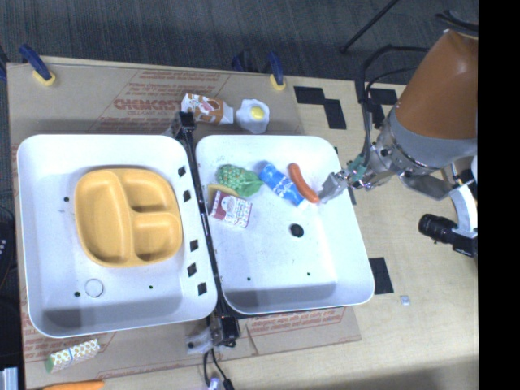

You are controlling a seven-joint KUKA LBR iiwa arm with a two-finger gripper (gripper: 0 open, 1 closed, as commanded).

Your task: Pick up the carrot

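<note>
— Nearest the lens, what do you make out?

— Down at the lower left edge, a small green-and-white patterned packet [73, 354] lies on the brown cardboard sheet [146, 96] covering the table, just outside the left shallow white bin [32, 242]. That bin holds a yellow plastic divided tray [128, 215].

— And the slim orange carrot?

— The carrot [304, 184] lies in the right shallow white bin [341, 258], toward its upper right, slanting down to the right. Just beside it on the left is a blue plastic bottle [278, 181], touching or nearly so; further left sit a green leafy toy [236, 176] and a red-and-white carton [231, 208].

— Where is the pincer?

— The grey metal pincer [333, 187] is at the bin's right wall, just beside the carrot's lower end. It is too small and blurred to read; I cannot tell whether it is released or clenched, and nothing shows between its tips.

— So how far along?

— By my judgement, early. The carrot rests on the bin floor, not lifted. The approach looks nearly made; gripping and raising it are left.

— Anything else about?

— Behind the bins, a brown-and-white small carton [203, 108] and a yellow-and-white round toy [254, 114] sit on the cardboard.
</note>
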